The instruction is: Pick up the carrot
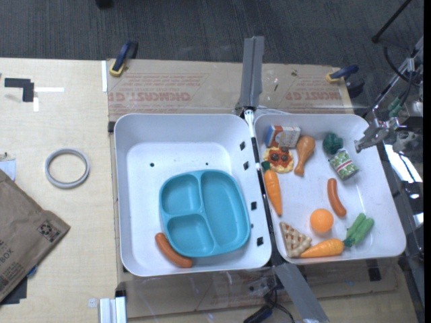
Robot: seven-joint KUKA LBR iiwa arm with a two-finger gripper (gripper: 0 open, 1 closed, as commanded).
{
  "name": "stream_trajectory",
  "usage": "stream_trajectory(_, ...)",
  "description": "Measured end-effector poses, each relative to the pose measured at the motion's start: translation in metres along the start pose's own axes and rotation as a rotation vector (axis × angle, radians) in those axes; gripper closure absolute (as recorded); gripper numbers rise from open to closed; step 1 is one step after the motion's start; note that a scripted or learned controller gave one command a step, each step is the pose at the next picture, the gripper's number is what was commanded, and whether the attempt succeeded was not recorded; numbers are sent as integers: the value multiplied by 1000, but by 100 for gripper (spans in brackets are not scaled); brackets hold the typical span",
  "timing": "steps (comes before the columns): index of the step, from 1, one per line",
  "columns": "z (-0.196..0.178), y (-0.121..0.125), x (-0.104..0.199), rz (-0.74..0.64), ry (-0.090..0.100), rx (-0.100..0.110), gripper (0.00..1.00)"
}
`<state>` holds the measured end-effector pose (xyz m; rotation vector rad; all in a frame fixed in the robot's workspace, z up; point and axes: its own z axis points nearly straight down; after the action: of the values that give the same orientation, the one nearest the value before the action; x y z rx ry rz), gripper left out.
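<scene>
Two carrots lie in the right bin (384,180). One carrot (273,192) lies along the bin's left wall, its green top pointing away from the front. The other carrot (322,249) lies by the front wall, with a green leafy piece (359,229) at its right end. My gripper (369,140) hangs at the right bin's far right rim, above and well apart from both carrots. Nothing shows between its tips.
The right bin also holds a drumstick (304,152), a small pizza (280,159), a box (286,136), a can (343,164), a sausage (336,197), an orange (322,220) and a pizza slice (293,237). The left bin holds a blue divided plate (203,212) and a sausage (174,251).
</scene>
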<state>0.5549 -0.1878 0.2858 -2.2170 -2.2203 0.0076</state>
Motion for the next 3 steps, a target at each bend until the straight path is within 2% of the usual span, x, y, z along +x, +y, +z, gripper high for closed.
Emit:
stream_trajectory(1,95,-41,63,70,1,1,0)
stream_trajectory(2,198,-76,90,181,3,-2,0)
stream_trajectory(3,191,-75,89,185,3,1,100)
